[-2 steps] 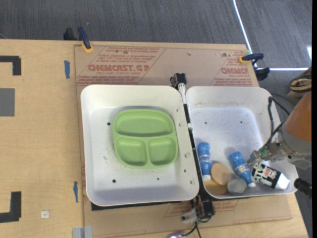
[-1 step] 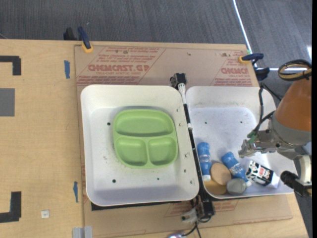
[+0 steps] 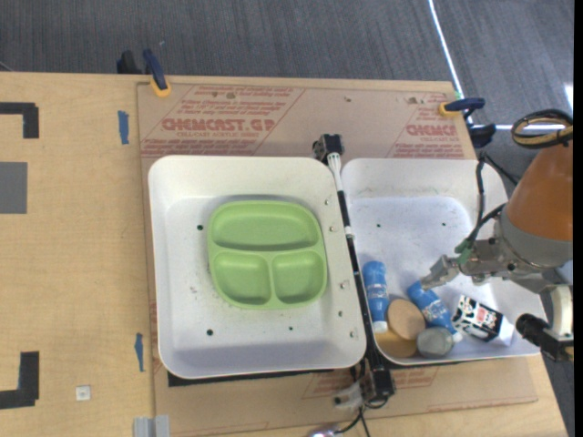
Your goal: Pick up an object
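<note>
- Risk number one for you: the grey two-finger gripper (image 3: 446,269) hangs low in the right white bin (image 3: 410,208), just beside a tight cluster of objects, so a descent here could land between things and grab nothing.
- Crowding is the cause: the blue plastic bottle with a white cap (image 3: 374,287), the round tan wooden piece (image 3: 404,318), the small grey rounded lump (image 3: 434,340) and the crumpled blue-and-white item (image 3: 428,302) lie touching or nearly touching in the bin's near corner.
- Watch for a finger pushing one piece into another, or pinning it against the bin wall instead of closing round it.
- You cannot tell from this view whether the claw is wide or narrow; its tips blur against the bin floor, and nothing is visibly held between them.
- Likeliest target, by my judgement, is the crumpled blue-and-white item, closest to the tips; it looks soft and irregular and may slip.
- Note the black-and-white printed packet (image 3: 479,319) lying flat near the arm, and the green three-compartment plastic plate (image 3: 267,252) alone in the left white bin (image 3: 182,271).
</note>
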Robot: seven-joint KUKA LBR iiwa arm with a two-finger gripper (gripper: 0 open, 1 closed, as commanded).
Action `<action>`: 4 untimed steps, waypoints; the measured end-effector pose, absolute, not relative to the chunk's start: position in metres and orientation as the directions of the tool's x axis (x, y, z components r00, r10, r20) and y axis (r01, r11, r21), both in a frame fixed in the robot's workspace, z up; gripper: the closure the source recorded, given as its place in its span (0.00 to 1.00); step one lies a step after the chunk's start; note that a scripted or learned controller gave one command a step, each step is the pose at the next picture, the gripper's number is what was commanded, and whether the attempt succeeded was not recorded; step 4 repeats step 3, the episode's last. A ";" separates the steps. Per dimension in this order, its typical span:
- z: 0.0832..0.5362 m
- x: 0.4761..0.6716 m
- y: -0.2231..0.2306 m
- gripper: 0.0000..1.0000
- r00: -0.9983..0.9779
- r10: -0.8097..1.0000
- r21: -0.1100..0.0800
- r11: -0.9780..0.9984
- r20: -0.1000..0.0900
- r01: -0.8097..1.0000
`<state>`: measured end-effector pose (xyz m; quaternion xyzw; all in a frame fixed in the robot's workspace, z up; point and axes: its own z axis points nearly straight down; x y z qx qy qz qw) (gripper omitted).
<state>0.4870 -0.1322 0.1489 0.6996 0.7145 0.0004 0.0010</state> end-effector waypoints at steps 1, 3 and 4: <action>0.086 0.486 -0.105 0.00 -0.176 0.984 0.002 0.176 -0.002 0.984; 0.207 0.480 -0.016 1.00 -0.068 0.998 0.000 0.068 0.001 0.998; 0.207 0.480 -0.016 1.00 -0.068 0.998 0.000 0.068 0.001 0.998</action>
